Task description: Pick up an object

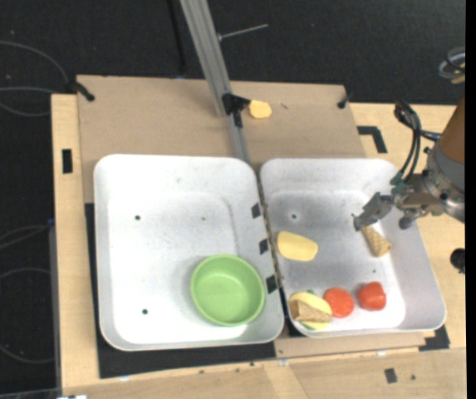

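The end effector (pixel 385 214) hung over the right bin (pixel 337 181), near that bin's right wall. Its two fingers (pixel 369 210) were spread apart, one dark finger reaching left and the other sitting closer to the wrist. Nothing lay between them. Just below the fingers a small tan piece (pixel 377 241) lay on the bin floor, close under the end effector; whether a fingertip touched it could not be told.

Left of the tan piece, well apart from the fingers, a yellow lump (pixel 296 246) lay near the bin's left wall. Along the front wall of the same bin sat three more things: a red block (pixel 372 296) toward the right, a red-orange ball (pixel 339 302) just beside it on the left, and a yellow-and-tan item (pixel 311 310) in the front left corner, next to the ball.

The left bin (pixel 163 206) held a green bowl (pixel 228 289), upright, in its front right part, near the wall shared with the right bin.

Both bins rested side by side on the desk (pixel 304 131). Behind them a small yellow object (pixel 260 109) lay on the desk beside the foot of a slanted metal post (pixel 208 44). The arm (pixel 445 173) came in from the right.
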Robot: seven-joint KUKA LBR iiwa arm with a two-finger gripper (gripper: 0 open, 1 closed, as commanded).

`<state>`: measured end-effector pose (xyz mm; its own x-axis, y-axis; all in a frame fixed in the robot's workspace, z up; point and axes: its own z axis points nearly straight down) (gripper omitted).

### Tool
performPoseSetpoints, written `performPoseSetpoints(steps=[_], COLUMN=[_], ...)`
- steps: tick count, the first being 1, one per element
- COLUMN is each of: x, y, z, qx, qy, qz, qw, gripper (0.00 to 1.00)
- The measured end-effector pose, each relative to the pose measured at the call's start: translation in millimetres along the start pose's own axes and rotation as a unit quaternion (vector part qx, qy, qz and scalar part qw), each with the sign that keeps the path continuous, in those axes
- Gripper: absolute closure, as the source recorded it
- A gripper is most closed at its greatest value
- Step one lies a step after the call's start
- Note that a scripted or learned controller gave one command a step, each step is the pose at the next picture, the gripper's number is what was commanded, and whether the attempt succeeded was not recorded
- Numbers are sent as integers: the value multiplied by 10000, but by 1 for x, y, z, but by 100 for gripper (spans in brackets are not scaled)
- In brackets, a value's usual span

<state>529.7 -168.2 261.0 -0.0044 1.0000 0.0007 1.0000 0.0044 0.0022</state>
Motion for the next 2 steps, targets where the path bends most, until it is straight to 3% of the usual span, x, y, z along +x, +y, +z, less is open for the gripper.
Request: performPoseSetpoints(steps=[1,2], x=[0,6], y=[0,6], z=[0,53], qx=[-1,28], qy=[2,-11], qz=[6,24], qw=[10000,10000], gripper=[0,0])
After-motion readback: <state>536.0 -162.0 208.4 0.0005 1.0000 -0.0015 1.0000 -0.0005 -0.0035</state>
